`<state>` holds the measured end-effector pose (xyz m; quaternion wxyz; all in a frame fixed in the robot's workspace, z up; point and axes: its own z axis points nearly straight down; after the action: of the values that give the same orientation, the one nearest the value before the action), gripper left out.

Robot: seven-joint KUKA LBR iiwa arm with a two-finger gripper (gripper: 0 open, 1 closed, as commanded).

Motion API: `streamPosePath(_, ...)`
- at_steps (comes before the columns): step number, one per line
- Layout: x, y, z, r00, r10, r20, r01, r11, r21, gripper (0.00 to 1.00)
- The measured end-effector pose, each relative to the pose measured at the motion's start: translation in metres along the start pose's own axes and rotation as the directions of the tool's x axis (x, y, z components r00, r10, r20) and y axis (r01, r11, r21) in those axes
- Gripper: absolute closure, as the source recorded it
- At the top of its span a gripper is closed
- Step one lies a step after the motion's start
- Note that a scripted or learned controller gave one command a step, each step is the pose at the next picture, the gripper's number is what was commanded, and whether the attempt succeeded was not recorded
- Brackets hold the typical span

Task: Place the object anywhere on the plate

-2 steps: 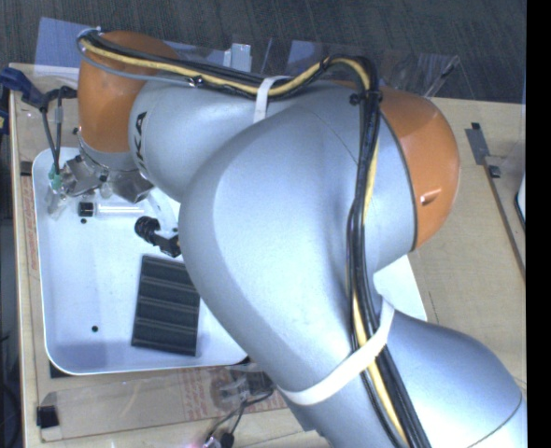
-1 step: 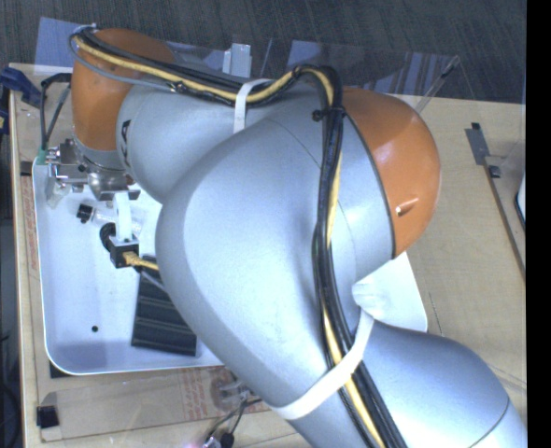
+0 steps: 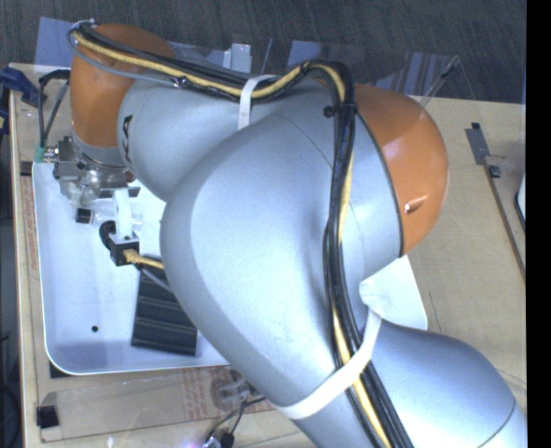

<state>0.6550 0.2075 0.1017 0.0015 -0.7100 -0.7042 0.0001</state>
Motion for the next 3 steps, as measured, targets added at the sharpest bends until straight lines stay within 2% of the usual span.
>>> streamPosePath(1, 0.0005, -0.0003, 0.0002, 1.000, -0.002, 0.000, 0.002, 1.000, 0.001, 0.00)
streamPosePath(2, -0.0088, 0.0005, 0.0095, 0.641, 0.767, -0.001, -0.767, 0.641, -0.004, 0.00)
streamPosePath(3, -0.0090, 0.0007, -0.0003, 0.644, 0.765, -0.002, -0.765, 0.644, -0.007, 1.00)
